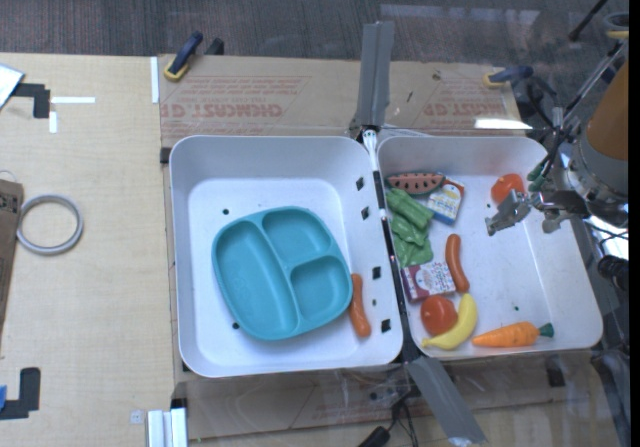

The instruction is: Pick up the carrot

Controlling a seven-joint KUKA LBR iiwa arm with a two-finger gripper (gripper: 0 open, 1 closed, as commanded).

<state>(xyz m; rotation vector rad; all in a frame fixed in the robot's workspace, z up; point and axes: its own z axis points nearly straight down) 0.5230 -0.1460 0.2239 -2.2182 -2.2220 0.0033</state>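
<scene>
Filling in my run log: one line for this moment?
gripper: open, above right bin | carrot: near front wall, untouched | status: not grasped

Grey arm (608, 150) reaching in from right, gripper (525, 213) low, jaws spread, holding nothing

Bench with two white bins and scattered oddments

A pale wooden bench (90, 265) is seen, partly overlaid by printed brown cardboard (260, 95); two shallow white bins, the left bin (185, 265) and the right bin (575, 285), are set side by side on it, touching along the middle; a roll of tape (47, 223) is laid near the left edge; what may be a blue-and-yellow clamp (184, 55) is placed at the cardboard's far corner.
</scene>
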